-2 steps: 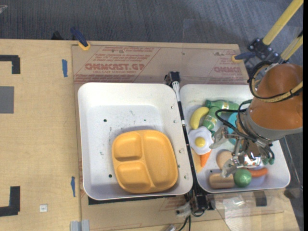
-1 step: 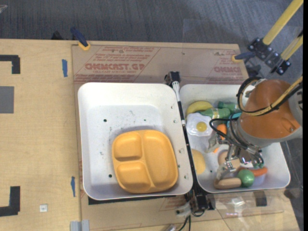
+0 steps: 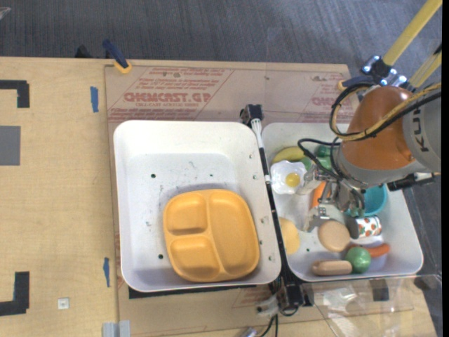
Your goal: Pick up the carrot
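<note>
- Camera view puts the gripper point(image 3: 324, 206) low in the right bin point(image 3: 414, 258), among the toy food.
- You can see the carrot point(image 3: 320, 190) as an orange sliver right beside the fingers, near the fried egg point(image 3: 290, 179); I can't tell whether they are parted, closed or gripping it.
- Judge the pick unfinished: nothing is visibly lifted, so grasp and raise remain.
- Your yellow tray point(image 3: 210, 234) sits in the left bin point(image 3: 140, 153).

My arm point(image 3: 379, 135) leaves the frame at right and covers much of the right bin point(image 3: 414, 258). The carrot point(image 3: 320, 190) shows as an orange sliver; the teal bowl point(image 3: 375, 199) and banana point(image 3: 289, 154) are partly hidden.
</note>
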Robot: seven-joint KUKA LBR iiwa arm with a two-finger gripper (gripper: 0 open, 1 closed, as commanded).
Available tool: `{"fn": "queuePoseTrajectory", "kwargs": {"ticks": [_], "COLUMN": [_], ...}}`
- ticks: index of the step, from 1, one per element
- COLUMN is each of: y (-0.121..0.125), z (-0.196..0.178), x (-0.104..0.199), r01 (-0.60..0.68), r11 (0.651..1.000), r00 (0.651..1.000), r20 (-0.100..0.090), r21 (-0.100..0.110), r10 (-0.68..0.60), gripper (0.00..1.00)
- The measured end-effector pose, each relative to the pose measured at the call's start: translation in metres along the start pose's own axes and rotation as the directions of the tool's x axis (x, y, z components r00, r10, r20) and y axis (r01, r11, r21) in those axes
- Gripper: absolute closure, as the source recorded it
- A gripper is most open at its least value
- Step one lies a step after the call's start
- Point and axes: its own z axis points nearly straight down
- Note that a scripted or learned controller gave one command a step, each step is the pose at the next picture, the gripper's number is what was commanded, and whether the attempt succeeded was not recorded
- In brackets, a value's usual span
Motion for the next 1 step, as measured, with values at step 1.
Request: {"fn": "queuePoseTrajectory", "kwargs": {"ticks": [1], "y": [0.0013], "z": [-0.0142], "x": [-0.0047], "r01": [0.002], "r11": [1.0], "r00": [1.0], "r20": [0.016], "r21": [0.0], "r10": [-0.002], "gripper": [1.0]}}
